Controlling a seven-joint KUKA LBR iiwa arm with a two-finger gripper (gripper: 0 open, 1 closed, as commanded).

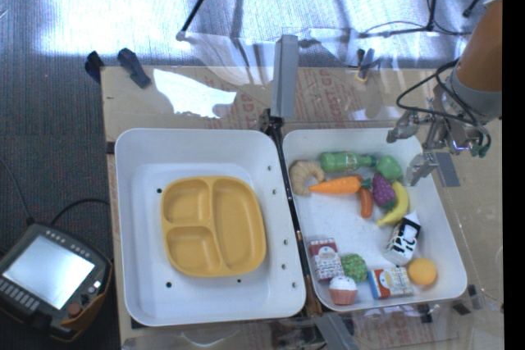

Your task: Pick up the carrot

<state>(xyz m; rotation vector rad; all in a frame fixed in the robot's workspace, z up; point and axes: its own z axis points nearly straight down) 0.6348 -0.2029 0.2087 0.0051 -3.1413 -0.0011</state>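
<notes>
Hovering over the right bin's [456, 258] far corner, the tool [428, 150] hangs open; the carrot [336, 186] lies apart.

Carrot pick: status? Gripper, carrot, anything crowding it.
Two-finger gripper above right bin's far right rim, carrying nothing. Orange toy carrot lies flat in the right white bin, untouched. Crowded: beige croissant at its tip, green bottle just behind.

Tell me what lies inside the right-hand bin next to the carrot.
The carrot lies between a croissant, a green bottle and purple grapes. Whatever sits beneath them is covered.
</notes>
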